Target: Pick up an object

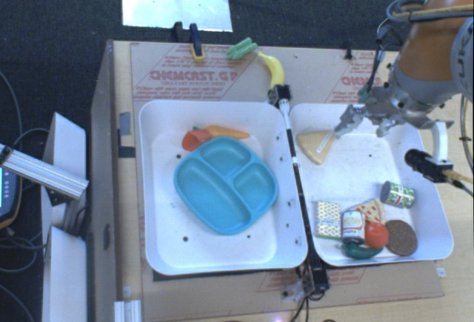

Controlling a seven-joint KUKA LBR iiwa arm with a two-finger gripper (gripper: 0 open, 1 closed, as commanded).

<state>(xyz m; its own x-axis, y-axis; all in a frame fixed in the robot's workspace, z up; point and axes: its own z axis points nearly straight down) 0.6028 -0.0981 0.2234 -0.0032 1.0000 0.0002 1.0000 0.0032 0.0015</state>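
Observation:
My gripper (368,125) hangs over the far part of the right bin (437,235), its two fingers spread open with nothing between them. Its left finger (346,123) is just above the right tip of a tan wedge (314,144) that lies near the bin's left wall. A small green-labelled can (398,195) lies on its side nearer the front. In the front corner sit a pizza slice (368,210), a cracker packet (326,218), a small jar (352,224), a red tomato (376,235), a green pepper (361,251) and a brown disc (402,237).
The left bin (159,165) holds a blue divided plate (225,184), an orange carrot (227,132) and a red piece (192,140). A banana (274,69) and a green clip (241,49) lie on the board behind the bins.

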